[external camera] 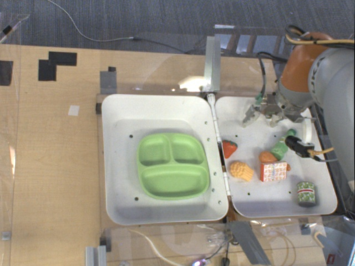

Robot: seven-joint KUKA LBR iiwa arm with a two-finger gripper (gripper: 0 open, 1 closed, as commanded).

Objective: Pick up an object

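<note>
The object to be picked up is not yet fixed by the task wording, and every candidate is lying loose on the floor of the right bin [333,201], so the pick is judged as not yet made. The tool [265,115] is hanging over the rear part of that bin, near its back wall, with its fingers spread apart and nothing showing between them. Working outward from the tool, the nearest candidates are sitting forward of it, toward the front of the bin: a green item [280,148] and an orange block [268,158] are touching or nearly touching each other, and a red-and-white patterned box [274,172] is resting just in front of them. To the left of this cluster, a yellow-orange lumpy item [241,170] is lying near the box, and a small red item [229,147] is sitting against the divider between the bins. A green-banded can [305,193] is standing apart near the front right corner. The left bin [119,204] is holding a green divided tray [172,166], well apart from the tool. Remaining work is judged to be the whole sequence: aligning over one candidate, descending, closing and lifting. The cluster is crowding its members, so the lone lumpy item or the can is probably offering cleaner access.
</note>
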